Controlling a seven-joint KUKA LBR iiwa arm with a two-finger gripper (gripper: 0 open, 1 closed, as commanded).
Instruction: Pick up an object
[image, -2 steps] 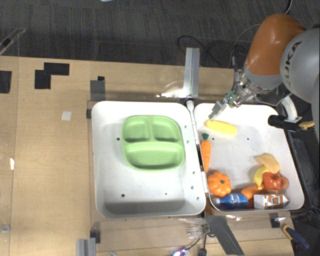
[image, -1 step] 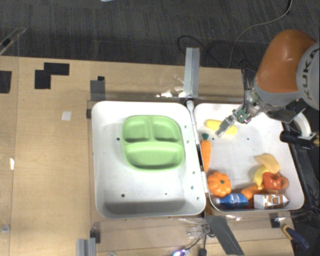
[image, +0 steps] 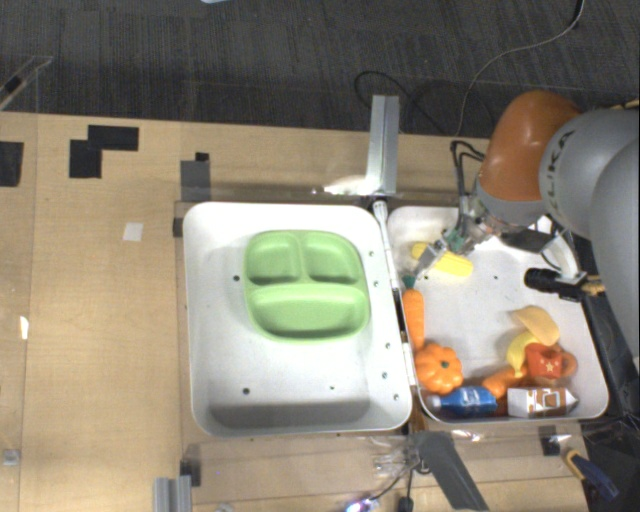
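Observation:
My gripper (image: 437, 252) hangs low over the back left corner of the right bin (image: 490, 290), reaching in from the orange-banded wrist (image: 520, 160). A small yellow object (image: 455, 266) lies right under and beside it, partly hidden by the gripper. I cannot see whether they touch. In front of it along the bin's left wall lies an orange carrot (image: 412, 318), and further forward sits a small orange pumpkin (image: 438, 367).
The right bin's front holds a blue bottle (image: 468, 401), a white carton (image: 540, 402), a red fruit (image: 548, 362) and a yellow banana-like piece (image: 535, 325). A green divided plate (image: 305, 283) lies in the left bin (image: 215, 330). A metal post (image: 383, 150) stands behind the bins.

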